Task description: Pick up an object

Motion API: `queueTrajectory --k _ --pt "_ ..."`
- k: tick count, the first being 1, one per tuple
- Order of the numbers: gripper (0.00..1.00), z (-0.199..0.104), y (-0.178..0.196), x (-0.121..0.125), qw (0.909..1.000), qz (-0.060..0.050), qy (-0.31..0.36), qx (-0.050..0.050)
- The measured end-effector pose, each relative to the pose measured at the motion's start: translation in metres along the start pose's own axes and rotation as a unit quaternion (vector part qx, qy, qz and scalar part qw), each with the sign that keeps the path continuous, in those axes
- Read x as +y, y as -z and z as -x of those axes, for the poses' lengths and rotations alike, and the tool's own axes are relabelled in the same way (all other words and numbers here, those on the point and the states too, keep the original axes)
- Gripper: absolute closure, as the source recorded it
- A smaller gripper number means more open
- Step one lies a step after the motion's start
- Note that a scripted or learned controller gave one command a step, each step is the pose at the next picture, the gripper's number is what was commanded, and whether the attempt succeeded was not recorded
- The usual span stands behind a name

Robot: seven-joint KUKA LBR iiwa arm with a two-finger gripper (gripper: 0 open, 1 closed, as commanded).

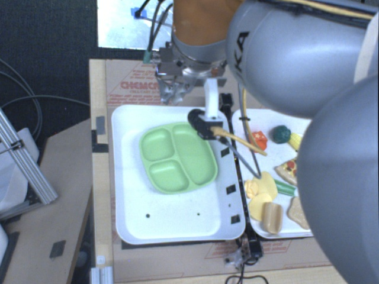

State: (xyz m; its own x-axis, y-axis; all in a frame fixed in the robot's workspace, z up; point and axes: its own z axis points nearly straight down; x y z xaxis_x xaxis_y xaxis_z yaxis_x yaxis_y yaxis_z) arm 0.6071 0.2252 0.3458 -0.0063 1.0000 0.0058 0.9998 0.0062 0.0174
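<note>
A light green divided plate (177,158) with three compartments lies in the left white bin (127,176). The right bin (278,232) holds several toy foods: a red piece (259,139), a dark green piece (280,134), a pizza-like slice (287,170), yellow pieces (260,189) and a tan roll (272,216). My gripper (170,93) hangs over the far rim of the left bin, above and behind the green plate. Nothing shows between its tips.
The arm's large grey body covers the upper right and much of the right bin. A brown cardboard sheet (133,81) lies under both bins. A metal frame (26,170) stands off the bench to the left.
</note>
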Motion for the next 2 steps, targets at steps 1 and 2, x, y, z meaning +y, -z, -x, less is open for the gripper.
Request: queueTrajectory --k 1,2 --pt "1.00 0.021 0.164 0.041 1.0000 0.002 -0.001 0.000" --pt "1.00 -0.001 -0.002 -0.019 0.9998 -0.017 0.001 -0.005"
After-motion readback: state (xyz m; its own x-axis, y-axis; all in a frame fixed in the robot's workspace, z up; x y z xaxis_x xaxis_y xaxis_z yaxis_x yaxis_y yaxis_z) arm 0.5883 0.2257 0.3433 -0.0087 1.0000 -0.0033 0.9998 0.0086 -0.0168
